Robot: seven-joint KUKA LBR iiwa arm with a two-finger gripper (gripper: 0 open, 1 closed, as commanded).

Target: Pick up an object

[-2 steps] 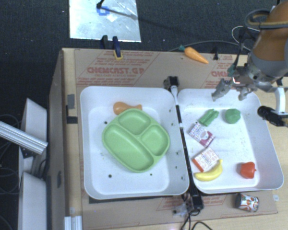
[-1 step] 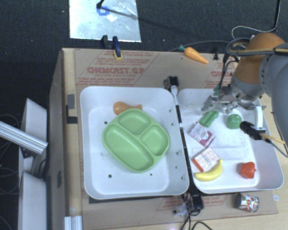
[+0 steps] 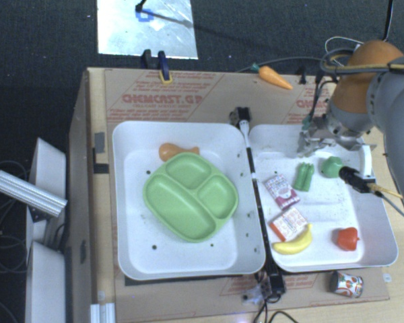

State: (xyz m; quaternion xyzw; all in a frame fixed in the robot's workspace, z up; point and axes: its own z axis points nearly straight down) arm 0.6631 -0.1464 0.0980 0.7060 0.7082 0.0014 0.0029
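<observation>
Reaching in from the right, the arm (image 3: pixel 384 93) holds its gripper (image 3: pixel 314 140) low over the far corner of the right bin (image 3: pixel 377 241). Whether its fingers are apart or together cannot be told from this view, and nothing shows between them, so the pick looks not yet done.

All the candidates lie loose in that bin: a green block (image 3: pixel 303 177) and a green cup (image 3: pixel 332 166) just beside the gripper, a pink packet (image 3: pixel 281 190) and a red and white packet (image 3: pixel 287 224) nearer the middle, a banana (image 3: pixel 293 243) at the near edge, and a tomato (image 3: pixel 347 238) toward the near right corner. Closing on one and lifting it is still to come, I judge.

The left bin (image 3: pixel 131 247) holds a green divided plate (image 3: pixel 190 196) with an orange toy (image 3: pixel 176 151) just behind it. Both bins sit on a brown board (image 3: pixel 188 93) over dark carpet (image 3: pixel 34 52); a carrot (image 3: pixel 275 77) lies on the board's far edge and a can (image 3: pixel 347 284) sits by the near right corner.
</observation>
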